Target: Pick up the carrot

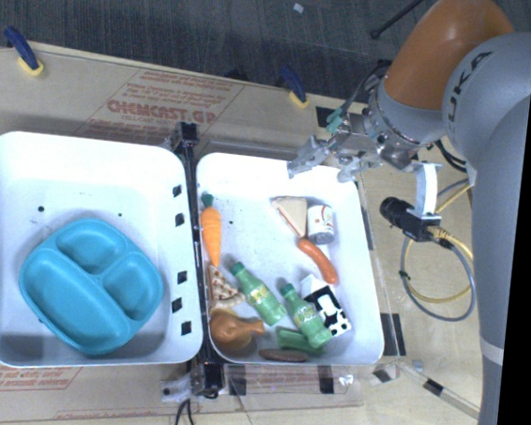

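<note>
The slender orange carrot with a green stem end (210, 233) lies inside the right-hand shallow white bin (364, 264), along that bin's left wall. The metal two-finger gripper (325, 163) hovers over the same bin's far rim, its fingers spread apart with nothing between them, well apart from the carrot. A blue divided plastic plate (91, 282) sits left of this bin.
</note>
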Controlling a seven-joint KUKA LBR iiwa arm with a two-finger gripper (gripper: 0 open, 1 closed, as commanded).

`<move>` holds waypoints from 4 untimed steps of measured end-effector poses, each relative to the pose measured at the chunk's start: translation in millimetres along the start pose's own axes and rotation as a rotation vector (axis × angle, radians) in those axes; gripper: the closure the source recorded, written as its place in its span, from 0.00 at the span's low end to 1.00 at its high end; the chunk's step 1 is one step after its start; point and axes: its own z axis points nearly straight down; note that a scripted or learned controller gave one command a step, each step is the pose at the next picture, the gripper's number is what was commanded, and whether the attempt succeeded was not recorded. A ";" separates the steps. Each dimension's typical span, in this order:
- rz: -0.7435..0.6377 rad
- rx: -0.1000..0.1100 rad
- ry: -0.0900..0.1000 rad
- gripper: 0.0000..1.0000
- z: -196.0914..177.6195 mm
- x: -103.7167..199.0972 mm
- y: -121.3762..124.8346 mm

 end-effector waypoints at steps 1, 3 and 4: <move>-0.109 0.012 0.000 0.00 127.3 39.5 26.4; 0.437 0.011 0.002 0.00 181.8 45.9 10.5; 0.429 0.017 0.005 1.00 171.4 47.1 10.9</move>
